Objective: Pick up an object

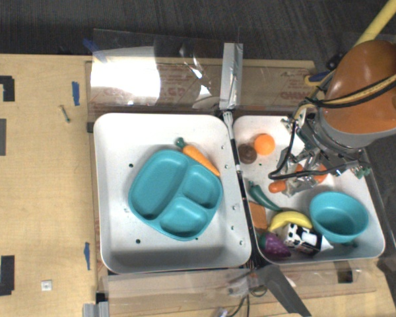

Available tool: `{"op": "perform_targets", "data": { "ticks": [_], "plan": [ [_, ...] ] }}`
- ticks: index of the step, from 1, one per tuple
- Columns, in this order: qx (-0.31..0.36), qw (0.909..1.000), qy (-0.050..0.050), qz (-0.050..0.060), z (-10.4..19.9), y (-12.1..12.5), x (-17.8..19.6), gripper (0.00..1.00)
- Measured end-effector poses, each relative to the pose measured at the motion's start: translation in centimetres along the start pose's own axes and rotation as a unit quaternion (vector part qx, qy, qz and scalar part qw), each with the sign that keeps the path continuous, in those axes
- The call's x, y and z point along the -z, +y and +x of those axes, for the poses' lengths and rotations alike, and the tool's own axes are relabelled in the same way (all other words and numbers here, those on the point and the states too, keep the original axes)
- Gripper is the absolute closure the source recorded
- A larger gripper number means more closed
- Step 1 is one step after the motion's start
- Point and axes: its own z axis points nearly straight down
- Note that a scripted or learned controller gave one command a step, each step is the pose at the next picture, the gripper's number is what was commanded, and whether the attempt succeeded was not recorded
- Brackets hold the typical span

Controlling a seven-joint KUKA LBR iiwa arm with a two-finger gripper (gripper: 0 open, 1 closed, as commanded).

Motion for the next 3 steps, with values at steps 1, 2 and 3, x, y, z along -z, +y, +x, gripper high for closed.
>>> {"op": "perform_targets", "data": {
  "ticks": [1,2,3],
  "plan": [
    [-0.054,0.9985,0.004,-0.004,-7.2,0.7,-2.1,1.00],
    [-0.009,1.0000,0.002,-0.003,-12.6,2.7,1.8,1.00],
    [-0.010,0.9999,0.002,-0.004,-16.1,9.6,2.3,1.00]
  ]
}}
